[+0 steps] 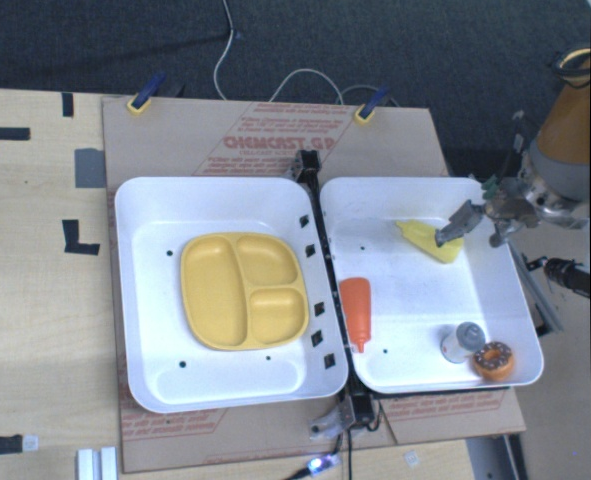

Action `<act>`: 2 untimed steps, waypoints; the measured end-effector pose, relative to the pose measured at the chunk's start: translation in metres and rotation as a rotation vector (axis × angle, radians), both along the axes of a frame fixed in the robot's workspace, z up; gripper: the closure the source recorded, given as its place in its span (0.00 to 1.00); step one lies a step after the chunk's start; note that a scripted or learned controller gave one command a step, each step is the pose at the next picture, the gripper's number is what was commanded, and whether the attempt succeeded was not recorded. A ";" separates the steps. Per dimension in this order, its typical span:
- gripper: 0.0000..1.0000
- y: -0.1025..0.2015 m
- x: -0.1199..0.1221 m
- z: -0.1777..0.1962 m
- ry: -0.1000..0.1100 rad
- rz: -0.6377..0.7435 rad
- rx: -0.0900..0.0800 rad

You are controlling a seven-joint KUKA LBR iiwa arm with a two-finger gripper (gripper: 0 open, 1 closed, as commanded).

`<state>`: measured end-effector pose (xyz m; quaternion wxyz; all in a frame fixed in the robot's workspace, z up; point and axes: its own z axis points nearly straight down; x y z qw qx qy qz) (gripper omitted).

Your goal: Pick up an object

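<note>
- Bench from above at a slant: two white bins side by side. Left bin (140, 268) carries a yellow plate (243, 290) with three compartments, lying flat near its middle.
- Right bin (495, 268) carries four things. Yellow wedge (427, 240) lies near the back. Orange bottle (355, 312) lies lengthwise along the left wall. Grey cap (463, 340) and doughnut (494, 359) sit just beside each other in the front right corner.
- Arm reaches in from the right. Gripper (457, 226) hangs at the wedge's right end, one dark finger (453, 228) over or against it. Whether the fingers are spread or closed I cannot tell from here, and nothing shows plainly gripped between them. Contact or mere overlap: uncertain at this angle.
- Likely target: the wedge, resting on the bin floor.
- Risks, as judged:
  - Gripper is at the wedge's tip, not its middle; a close there may squeeze it out sideways.
  - The wedge looks thin and low; fingers may scrape the floor or close above it.
  - A shove toward the right wall could pin it out of reach.
</note>
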<state>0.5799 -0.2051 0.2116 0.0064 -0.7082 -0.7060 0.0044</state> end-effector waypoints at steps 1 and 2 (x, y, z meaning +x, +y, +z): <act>0.00 0.001 0.003 0.009 -0.014 0.004 -0.003; 0.00 -0.003 0.008 -0.051 -0.013 0.004 -0.004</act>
